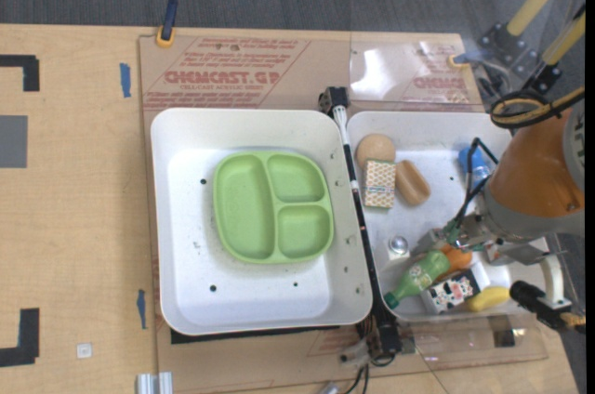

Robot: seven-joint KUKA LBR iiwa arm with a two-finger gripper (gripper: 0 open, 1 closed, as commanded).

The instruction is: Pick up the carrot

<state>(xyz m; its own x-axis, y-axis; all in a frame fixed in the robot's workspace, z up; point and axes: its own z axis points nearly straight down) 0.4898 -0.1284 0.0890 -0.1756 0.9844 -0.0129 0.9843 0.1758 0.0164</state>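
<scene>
The carrot [458, 259] is a small orange piece low in the right bin [437, 134], wedged between a green bottle [418, 276] and a white carton [454, 292]. My gripper [457, 236] hangs right over the carrot, at or just above its top, and hides part of it. The arm's orange band [537, 169] rises up and to the right of it. I see nothing lifted off the bin floor.
A green divided plate [273, 206] lies in the left bin [177, 197]. The right bin also holds a round bun [376, 147], a cracker box [379, 183], a brown potato-like piece [412, 182], a blue item [474, 164], a silver cap [398, 244] and a yellow banana [490, 297].
</scene>
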